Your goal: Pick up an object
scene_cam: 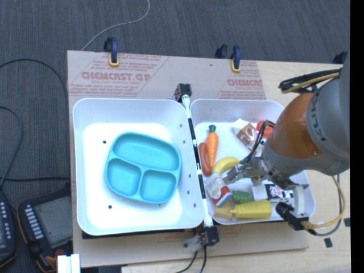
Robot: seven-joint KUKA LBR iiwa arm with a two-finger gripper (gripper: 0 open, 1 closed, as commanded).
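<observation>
Nearest the camera, the table's (142, 240) front edge carries two white bins. Low in the right bin (200, 169), a corn cob (251, 210) and a green toy (240, 197) lie beside the gripper (238, 173), whose fingers look slightly parted just below the banana (224, 165), with nothing between them. Farther back lie a carrot (211, 145) and a small packet (247, 133). Judging by this, nothing is grasped yet; closing and lifting remain. The left bin (79, 169) holds a blue tray (142, 168).

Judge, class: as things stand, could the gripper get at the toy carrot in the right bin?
Probably yes. The carrot lies uncovered near the right bin's left wall, and the gripper hangs just beside it, over the banana.
</observation>
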